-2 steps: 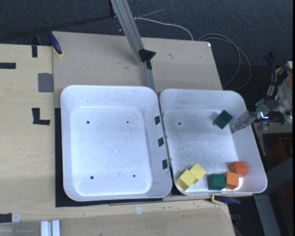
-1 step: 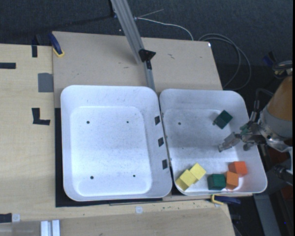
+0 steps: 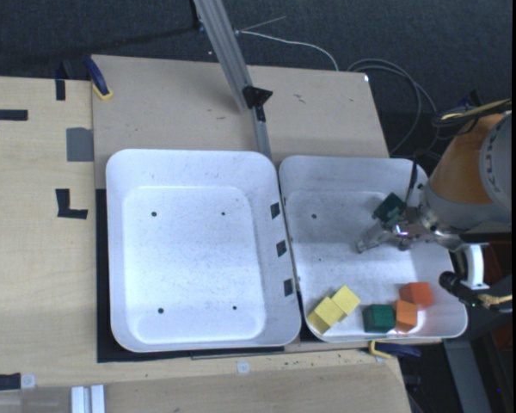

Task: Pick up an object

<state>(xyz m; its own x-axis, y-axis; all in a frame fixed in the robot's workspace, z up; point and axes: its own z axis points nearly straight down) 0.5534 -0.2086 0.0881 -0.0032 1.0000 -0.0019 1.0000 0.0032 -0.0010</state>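
Observation:
My gripper (image 3: 380, 232) hangs low over the right-hand bin (image 3: 344, 169), in its right half, on the grey arm with the orange band (image 3: 464, 172). A small dark green piece (image 3: 389, 206) sits right at the gripper's upper side; whether it is touching or held is not visible. Along the bin's front edge lie two yellow blocks (image 3: 335, 306), a green block (image 3: 378, 317), and two orange blocks (image 3: 410, 305). These are well in front of the gripper and apart from it.
The left-hand bin (image 3: 189, 256) stands beside the right one, with black clips along the shared rim. A grey metal bar (image 3: 232, 50) slants in from the top toward the bins. Cables lie behind the right bin.

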